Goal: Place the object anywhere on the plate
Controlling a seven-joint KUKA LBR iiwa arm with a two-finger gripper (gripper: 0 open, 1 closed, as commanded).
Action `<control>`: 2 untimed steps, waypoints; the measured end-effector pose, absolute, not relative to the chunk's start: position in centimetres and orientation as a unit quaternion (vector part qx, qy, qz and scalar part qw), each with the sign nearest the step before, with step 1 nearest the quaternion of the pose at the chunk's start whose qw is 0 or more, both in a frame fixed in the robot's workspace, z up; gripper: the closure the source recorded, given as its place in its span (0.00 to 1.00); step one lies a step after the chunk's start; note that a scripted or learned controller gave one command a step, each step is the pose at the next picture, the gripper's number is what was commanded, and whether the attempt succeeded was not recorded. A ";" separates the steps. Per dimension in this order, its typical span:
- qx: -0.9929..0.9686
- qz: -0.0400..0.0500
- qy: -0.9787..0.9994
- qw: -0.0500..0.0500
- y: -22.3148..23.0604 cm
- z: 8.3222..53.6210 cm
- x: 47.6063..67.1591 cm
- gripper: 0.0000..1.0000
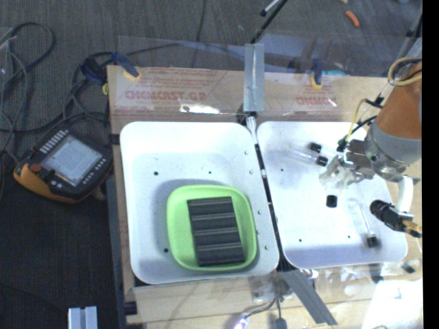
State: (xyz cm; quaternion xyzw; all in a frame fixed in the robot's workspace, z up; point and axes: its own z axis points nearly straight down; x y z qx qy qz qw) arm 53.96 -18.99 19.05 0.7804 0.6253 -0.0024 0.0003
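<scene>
A light green square plate [177, 214] lies in the left bin, toward its front. A dark grey ribbed block [216, 230] rests flat on the plate and covers most of its middle. My gripper [337, 171] hangs over the right bin, well to the right of the plate and apart from the block. The grey arm with its orange band [401, 112] comes in from the right edge behind it.
The right bin [302, 245] holds a few small black pieces [330, 200] [314, 147] and clear tube-like parts [362, 221]. A ridge [262, 177] divides the two bins. A teach pendant [65, 164] and cables lie on the floor at left.
</scene>
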 end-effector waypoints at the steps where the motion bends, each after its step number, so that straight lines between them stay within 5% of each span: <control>1: 0.780 -0.002 0.625 0.000 -19.0 19.1 54.0 0.00; 2: 0.784 -0.002 0.620 0.001 -16.0 26.8 54.6 0.00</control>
